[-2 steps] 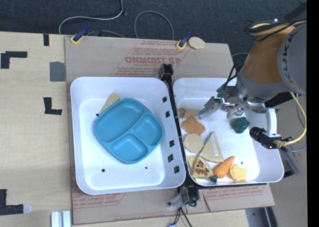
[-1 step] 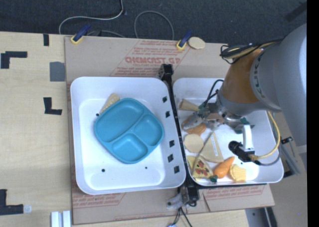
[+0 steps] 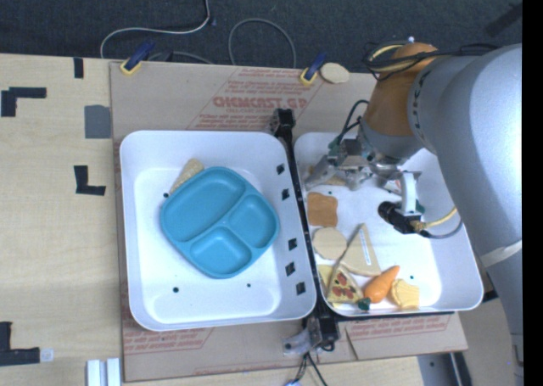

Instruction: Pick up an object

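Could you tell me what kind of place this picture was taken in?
Probably a robotics lab bench set up for grasping trials: a grey arm reaches into the right white bin of toy food, a blue divided tray sits in the left bin, and cables trail behind.

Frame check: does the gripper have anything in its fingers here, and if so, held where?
Cannot be told. The gripper sits low in the right white bin, above the tan bread-shaped toy slice; nothing visibly sits in it.

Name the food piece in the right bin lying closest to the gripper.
The brown toast slice, just below the gripper; the carrot and pizza slice lie farther down.
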`<action>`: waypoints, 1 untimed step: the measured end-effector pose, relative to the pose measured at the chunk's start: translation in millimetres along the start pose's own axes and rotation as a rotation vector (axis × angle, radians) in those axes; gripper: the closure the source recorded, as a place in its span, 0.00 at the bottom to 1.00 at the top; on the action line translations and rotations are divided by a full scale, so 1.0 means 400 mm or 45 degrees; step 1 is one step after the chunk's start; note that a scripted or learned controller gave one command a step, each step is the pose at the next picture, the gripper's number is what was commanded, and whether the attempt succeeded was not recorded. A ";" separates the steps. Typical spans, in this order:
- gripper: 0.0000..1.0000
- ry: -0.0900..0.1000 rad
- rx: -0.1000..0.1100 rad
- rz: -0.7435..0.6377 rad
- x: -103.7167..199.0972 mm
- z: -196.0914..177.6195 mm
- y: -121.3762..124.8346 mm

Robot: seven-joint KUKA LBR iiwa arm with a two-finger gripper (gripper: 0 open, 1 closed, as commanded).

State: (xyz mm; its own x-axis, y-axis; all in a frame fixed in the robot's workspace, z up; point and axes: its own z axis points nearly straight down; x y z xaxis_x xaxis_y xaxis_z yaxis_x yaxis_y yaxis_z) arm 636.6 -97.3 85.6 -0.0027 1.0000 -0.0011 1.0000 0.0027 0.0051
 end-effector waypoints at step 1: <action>0.00 0.001 0.005 -0.001 -0.009 0.002 0.083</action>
State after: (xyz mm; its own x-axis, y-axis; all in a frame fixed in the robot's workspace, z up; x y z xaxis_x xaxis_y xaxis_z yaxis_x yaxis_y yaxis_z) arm 669.7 -100.9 85.0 -0.0032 1.0000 -0.0002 1.0000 0.0032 0.0014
